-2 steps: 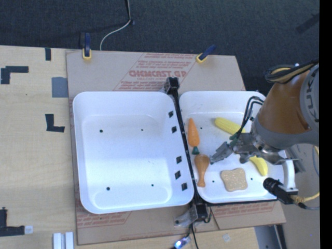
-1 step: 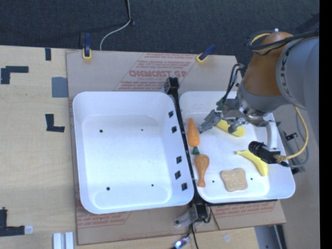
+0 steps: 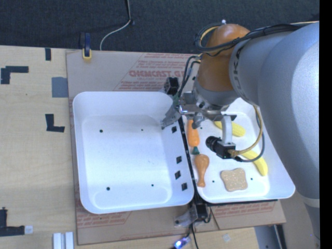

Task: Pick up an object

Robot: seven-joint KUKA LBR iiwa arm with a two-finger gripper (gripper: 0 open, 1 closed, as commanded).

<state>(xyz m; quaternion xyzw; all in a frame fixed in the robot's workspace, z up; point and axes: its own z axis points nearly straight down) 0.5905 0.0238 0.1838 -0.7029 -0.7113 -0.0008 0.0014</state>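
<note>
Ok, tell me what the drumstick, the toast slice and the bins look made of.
Drumstick: probably moulded plastic toy food, smooth, even orange-brown with a slight sheen.
Toast slice: likely plastic or foam, matte tan with a speckled face; the view can't settle which.
Left bin and right bin: thin white plastic, apparently, glossy with rounded, formed rims.

Left bin (image 3: pixel 124 154): lots of open floor, so a hand can go down almost anywhere here.
Wall between bins (image 3: pixel 182 160): a thin rim with black clips on it, right beside the carrot and drumstick.
Right bin (image 3: pixel 270 185): crowded. The carrot (image 3: pixel 193 138), drumstick (image 3: pixel 201 168), toast (image 3: pixel 234 179) and bananas (image 3: pixel 258 160) lie close together.
Arm (image 3: pixel 280 87): big and grey, it hangs over the top and right of the right bin.
Gripper (image 3: pixel 196 119): sits low over the carrot's top end.
Free spot: a little bare floor near the toast, at the front.
</note>
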